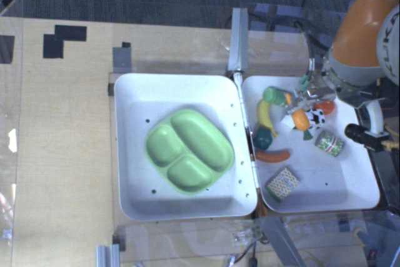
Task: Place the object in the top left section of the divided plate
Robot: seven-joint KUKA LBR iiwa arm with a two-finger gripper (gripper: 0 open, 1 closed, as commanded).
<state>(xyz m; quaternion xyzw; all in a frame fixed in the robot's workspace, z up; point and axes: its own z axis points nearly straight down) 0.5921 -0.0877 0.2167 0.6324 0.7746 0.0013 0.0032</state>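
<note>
A green divided plate (189, 150) lies tilted in the left bin (134, 134), its three sections bare. In the right bin (356, 191) lie several toys: a green pepper-like piece (274, 95), a yellow banana (265, 114), a dark teal piece (263, 138), a red sausage (272, 156), an orange piece (300, 119), a black-and-white cow figure (318, 117), a red piece (326, 107), a small can (329, 144) and a patterned box (282, 183). My gripper (304, 97) hangs over the upper part of the right bin, just above the orange piece and the cow.
A metal divider bar (237, 40) runs between the two bins at the back. The arm's orange band (365, 22) fills the upper right. A black knob (359, 133) juts over the right bin's right side. Cables trail on the carpet behind.
</note>
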